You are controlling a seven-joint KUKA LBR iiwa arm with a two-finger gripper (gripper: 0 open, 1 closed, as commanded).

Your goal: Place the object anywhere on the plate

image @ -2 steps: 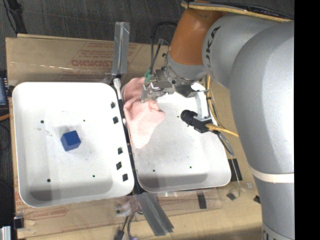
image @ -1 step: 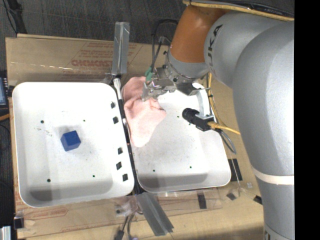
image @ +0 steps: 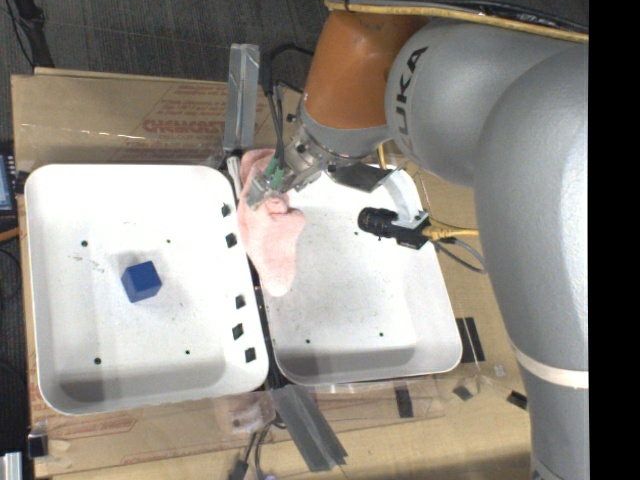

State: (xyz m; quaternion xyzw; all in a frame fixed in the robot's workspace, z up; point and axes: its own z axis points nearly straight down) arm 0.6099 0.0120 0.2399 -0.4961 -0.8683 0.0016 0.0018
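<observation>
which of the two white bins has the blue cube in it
The left bin, the one farther from the arm. The blue cube sits on its floor; the right bin has a pink plate instead.

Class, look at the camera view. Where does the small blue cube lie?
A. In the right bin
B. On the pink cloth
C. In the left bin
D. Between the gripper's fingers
C: the blue cube sits on the floor of the left bin, apart from the pink cloth and the gripper over the right bin.

One fixed camera looks down aslant over both bins (image: pixel 130 368)
</observation>
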